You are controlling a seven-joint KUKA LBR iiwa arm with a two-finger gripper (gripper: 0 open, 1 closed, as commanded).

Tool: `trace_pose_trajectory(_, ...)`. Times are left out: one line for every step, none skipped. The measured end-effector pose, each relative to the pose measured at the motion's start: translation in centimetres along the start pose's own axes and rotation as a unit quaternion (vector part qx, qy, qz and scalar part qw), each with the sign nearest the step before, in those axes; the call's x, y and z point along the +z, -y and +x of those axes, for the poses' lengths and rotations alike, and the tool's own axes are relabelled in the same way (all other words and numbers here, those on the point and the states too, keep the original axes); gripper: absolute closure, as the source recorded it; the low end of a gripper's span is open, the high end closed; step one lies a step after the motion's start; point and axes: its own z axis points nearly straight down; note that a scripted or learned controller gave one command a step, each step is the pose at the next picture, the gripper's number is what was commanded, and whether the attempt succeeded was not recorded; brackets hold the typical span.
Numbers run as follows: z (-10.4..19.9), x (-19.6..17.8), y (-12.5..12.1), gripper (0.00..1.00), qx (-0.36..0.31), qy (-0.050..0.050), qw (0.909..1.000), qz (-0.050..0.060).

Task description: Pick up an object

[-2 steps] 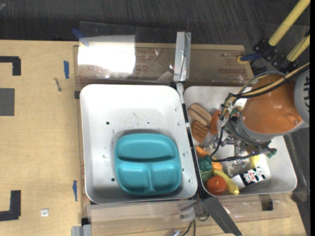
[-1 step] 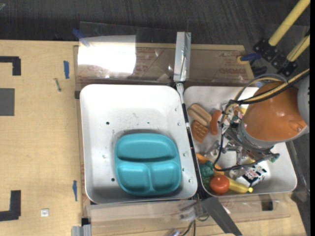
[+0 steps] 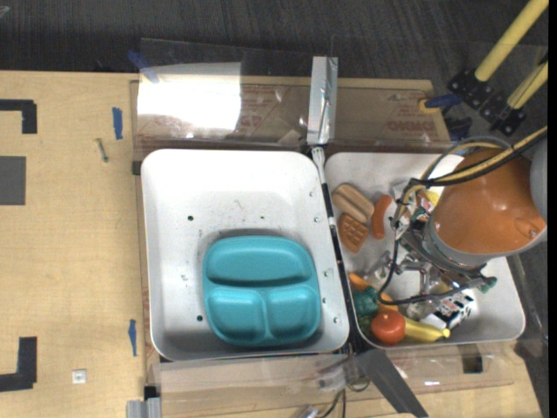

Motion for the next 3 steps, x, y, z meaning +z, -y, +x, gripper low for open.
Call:
trace_pose_trajectory(-4.7,0.1,3.6,0.0,0.008,-0.003,1.0,-0.003)
trace_pose_trajectory(-1.6,0.1,1.4,0.0,0.009,-0.001,1.0,-0.002)
trace_pose_trajectory(-0.6,0.0,0.3,0.0,0.055,-0.001,0.9985,0.001)
